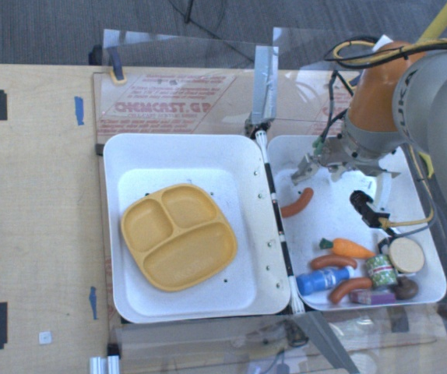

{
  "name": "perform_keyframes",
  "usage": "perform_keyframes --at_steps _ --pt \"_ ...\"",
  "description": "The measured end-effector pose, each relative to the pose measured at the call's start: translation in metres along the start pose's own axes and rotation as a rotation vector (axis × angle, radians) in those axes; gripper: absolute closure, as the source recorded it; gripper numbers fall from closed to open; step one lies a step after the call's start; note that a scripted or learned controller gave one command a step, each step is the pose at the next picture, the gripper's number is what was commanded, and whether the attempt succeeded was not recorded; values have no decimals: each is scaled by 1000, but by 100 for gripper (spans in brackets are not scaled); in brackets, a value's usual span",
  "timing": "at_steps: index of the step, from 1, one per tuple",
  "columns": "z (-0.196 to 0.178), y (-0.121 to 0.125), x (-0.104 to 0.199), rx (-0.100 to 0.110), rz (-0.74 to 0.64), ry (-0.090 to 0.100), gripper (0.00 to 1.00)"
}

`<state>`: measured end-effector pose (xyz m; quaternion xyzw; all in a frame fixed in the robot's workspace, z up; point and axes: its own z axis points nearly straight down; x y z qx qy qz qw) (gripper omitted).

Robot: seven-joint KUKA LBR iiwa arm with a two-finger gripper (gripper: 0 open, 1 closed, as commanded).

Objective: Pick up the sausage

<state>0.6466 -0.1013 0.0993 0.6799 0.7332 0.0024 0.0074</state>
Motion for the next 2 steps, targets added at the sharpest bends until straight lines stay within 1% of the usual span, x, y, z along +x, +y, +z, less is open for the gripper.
perform_keyframes --at_steps 1,2 --pt "10 -3 -5 5 -156 7 0" --pt "0 -1 -7 -2 -157 2 100"
